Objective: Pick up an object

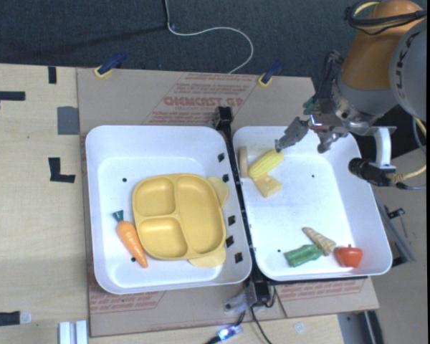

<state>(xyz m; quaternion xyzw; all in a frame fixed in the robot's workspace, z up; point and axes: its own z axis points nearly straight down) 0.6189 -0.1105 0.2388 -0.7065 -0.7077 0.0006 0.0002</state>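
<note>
You see the arm point(378, 56) reaching in from three o'clock, its gripper point(306, 138) spread wide above the right bin point(373, 213) at its twelve o'clock rim, one finger's tip just beside the corn cob point(265, 163), nothing between them.

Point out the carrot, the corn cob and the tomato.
carrot point(132, 241): camera view, middle of its orange body, left bin.
corn cob point(265, 163): camera view, middle of the yellow cob, right bin.
tomato point(350, 256): camera view, centre of its red skin, right bin.
</note>
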